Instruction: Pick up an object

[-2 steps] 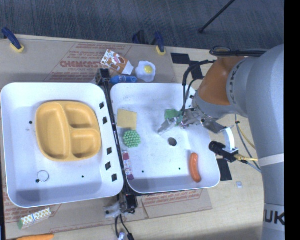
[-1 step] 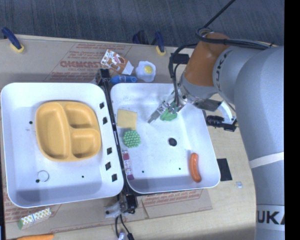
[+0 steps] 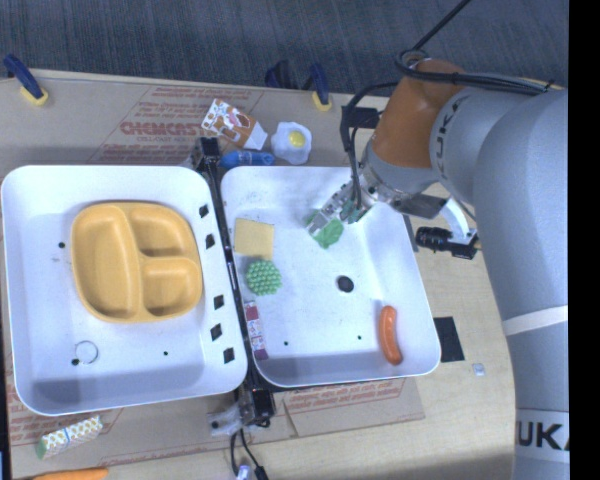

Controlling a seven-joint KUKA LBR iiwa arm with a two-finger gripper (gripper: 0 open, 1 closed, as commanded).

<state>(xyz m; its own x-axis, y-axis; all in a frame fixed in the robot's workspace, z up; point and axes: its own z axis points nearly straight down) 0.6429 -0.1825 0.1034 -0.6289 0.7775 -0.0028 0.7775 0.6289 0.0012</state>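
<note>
My gripper point(image 3: 332, 218) hangs over the upper middle of the right bin point(image 3: 405, 258), reaching in from the right. A small green object point(image 3: 329, 233) sits right at its fingertips, seemingly between them. Also in the right bin lie a yellow square block point(image 3: 254, 238), a green bumpy ball point(image 3: 263, 277), an orange sausage-shaped piece point(image 3: 389, 334) near the right corner, and a small dark disc point(image 3: 345, 285).
The left bin point(image 3: 30, 268) holds a yellow divided tray point(image 3: 137, 260). Outside the bins at the back lie a printed packet point(image 3: 226, 122), a blue item point(image 3: 245, 157) and a white-and-yellow egg-like item point(image 3: 292, 141). The arm's bulk covers the bench's right side.
</note>
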